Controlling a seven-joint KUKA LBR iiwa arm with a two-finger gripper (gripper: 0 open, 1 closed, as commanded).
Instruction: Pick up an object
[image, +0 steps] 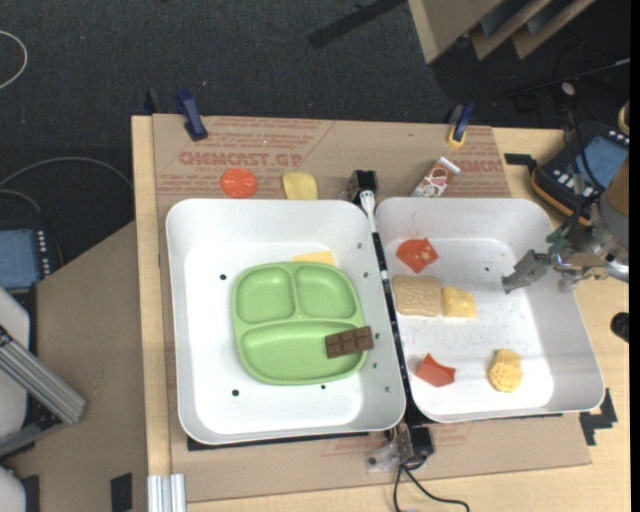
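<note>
In the right bin (560, 390) lie a red piece (417, 254), a beige cracker-like slab (417, 296) touching a yellow cheese wedge (459, 302), a second red piece (435, 371) and a yellow corn-like lump (506, 371). My gripper (545, 275) hangs over the right side of this bin, its fingers spread apart and nothing between them. It is right of the cheese wedge and above the corn lump. The left bin (200, 300) holds a green divided plate (297, 322) with a brown chocolate bar (349, 343) on its right edge.
A pale yellow slice (314, 259) peeks out behind the green plate. On the cardboard behind the bins sit an orange disc (238, 182), a yellow block (299, 186), a black item (364, 184) and a small packet (435, 179). Blue clamps (190, 113) grip the board's far edge.
</note>
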